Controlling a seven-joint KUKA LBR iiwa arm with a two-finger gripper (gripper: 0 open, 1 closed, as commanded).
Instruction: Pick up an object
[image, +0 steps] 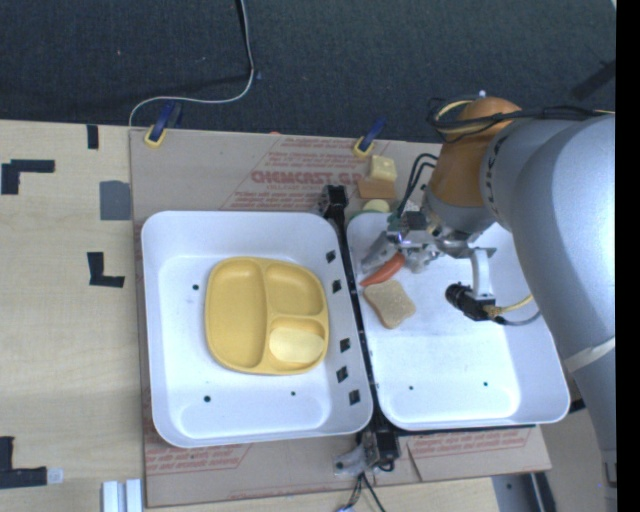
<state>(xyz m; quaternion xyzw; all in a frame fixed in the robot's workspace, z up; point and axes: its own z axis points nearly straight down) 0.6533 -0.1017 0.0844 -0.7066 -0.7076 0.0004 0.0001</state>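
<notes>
Just below our pincer (408, 243), whose state we cannot tell, 1 carrot (384, 268) may slip sideways against the sponge (390, 302).

Both white bins (170, 300) look like smooth, slightly glossy plastic. The yellow plate (240, 300), well left of the gripper (405, 248), is matt plastic. Just below the gripper, the tan sponge (390, 303) looks rough and porous. The arm (560, 200) has a smooth grey satin shell.

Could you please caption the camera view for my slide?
KUKA arm's gripper reaches over a tan sponge in the right bin; yellow plate in the left.
</notes>
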